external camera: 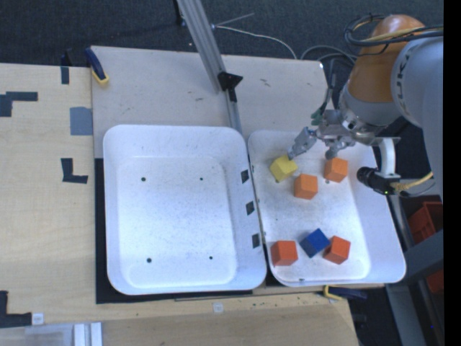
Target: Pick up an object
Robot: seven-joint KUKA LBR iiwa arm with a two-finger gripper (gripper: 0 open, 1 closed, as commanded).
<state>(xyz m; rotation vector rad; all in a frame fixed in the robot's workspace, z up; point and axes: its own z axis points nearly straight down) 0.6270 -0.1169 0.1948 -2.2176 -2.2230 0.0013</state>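
Bench is viewed from one fixed cam set above, angled down at a slant from some way off, w/ both white bins framed, left bin (173,207) and right bin (374,215), arm (403,71) seen entering at right.

Quick count: two white bins, the left bin (173,207) and the right bin (374,229). Six blocks total: two orange (306,186) (336,169), two red-orange (284,252) (337,249), one yellow (283,168), one blue (315,242).
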